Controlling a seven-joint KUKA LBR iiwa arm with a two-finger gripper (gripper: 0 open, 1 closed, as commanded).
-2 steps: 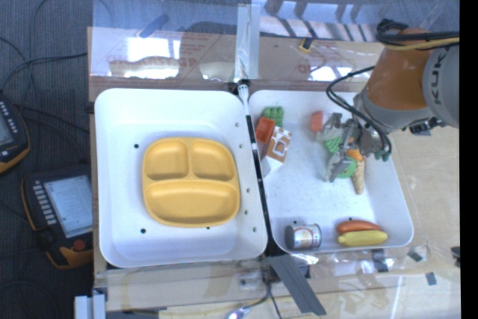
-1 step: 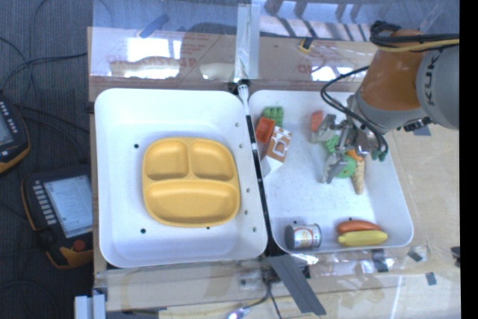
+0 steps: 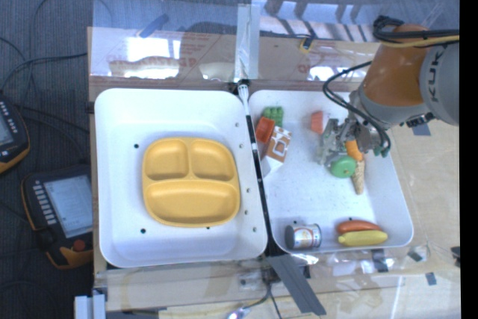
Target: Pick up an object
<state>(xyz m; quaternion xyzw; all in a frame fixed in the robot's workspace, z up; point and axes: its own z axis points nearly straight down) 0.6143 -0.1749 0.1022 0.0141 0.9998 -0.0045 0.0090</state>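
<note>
My gripper [image 3: 337, 146] hangs low in the right bin [image 3: 388, 224], near its right wall, under the arm's orange band [image 3: 394, 75]. Just below it lies a round green toy [image 3: 343, 167], with a small orange piece [image 3: 353, 152] and a tan cone-like piece [image 3: 359, 177] beside it. These three crowd against the gripper's tip, and I cannot make out whether any of them is gripped. A small red piece [image 3: 317, 121] lies to the gripper's left.
The right bin also holds a green block [image 3: 273, 115], a red and white box [image 3: 275, 142], a can [image 3: 304, 237] and a yellow banana with a red piece [image 3: 361, 233] at the front. A yellow divided plate [image 3: 191, 181] lies in the left bin [image 3: 119, 116].
</note>
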